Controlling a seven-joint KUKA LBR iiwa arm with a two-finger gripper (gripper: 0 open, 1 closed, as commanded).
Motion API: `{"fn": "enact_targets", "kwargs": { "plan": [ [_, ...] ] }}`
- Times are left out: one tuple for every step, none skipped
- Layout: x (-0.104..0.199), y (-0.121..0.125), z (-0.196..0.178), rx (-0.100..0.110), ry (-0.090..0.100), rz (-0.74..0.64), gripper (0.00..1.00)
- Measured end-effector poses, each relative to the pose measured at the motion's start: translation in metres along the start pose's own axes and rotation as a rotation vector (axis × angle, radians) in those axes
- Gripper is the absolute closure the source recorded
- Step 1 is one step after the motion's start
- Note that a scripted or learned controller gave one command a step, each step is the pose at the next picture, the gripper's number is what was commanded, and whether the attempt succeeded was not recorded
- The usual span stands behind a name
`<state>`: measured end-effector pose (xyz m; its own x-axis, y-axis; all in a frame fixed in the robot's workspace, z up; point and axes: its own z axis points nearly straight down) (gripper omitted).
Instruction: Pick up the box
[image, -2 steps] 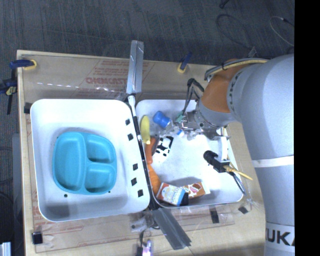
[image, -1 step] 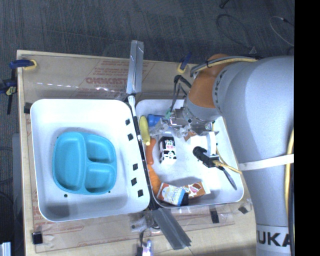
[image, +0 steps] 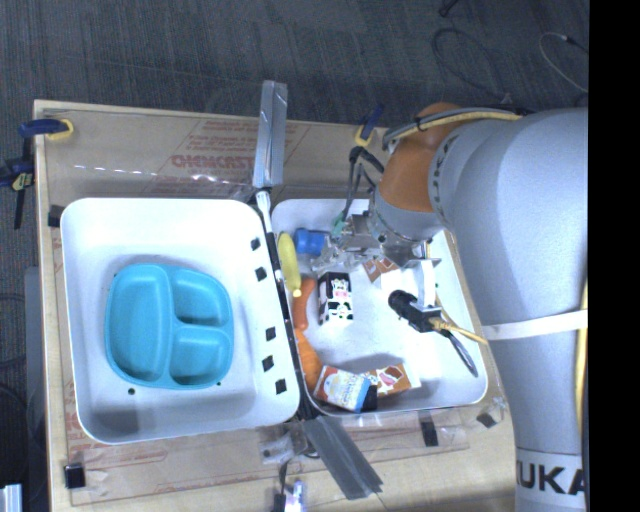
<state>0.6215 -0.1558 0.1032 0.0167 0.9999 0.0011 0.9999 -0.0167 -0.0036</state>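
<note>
White cow-print box (image: 339, 299) in right bin (image: 455, 385), just below tool (image: 352, 243); tool's state unclear

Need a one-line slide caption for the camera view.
KUKA gripper over the right bin, above a cow-print box; blue tray in the left.

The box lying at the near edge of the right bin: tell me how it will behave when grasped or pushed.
The box looks like a small printed carton, so probably light and crushable under a hard squeeze. It lies flat on a broad face, so it should slide, not roll. It sits tight to the right bin wall and the orange item, likely hindering a grip.
</note>
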Motion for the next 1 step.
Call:
{"fn": "enact_targets", "kwargs": {
  "plan": [
    [0.0918,-0.0733,-0.1047,-0.002,-0.002,-0.206,1.0]
  ]
}}
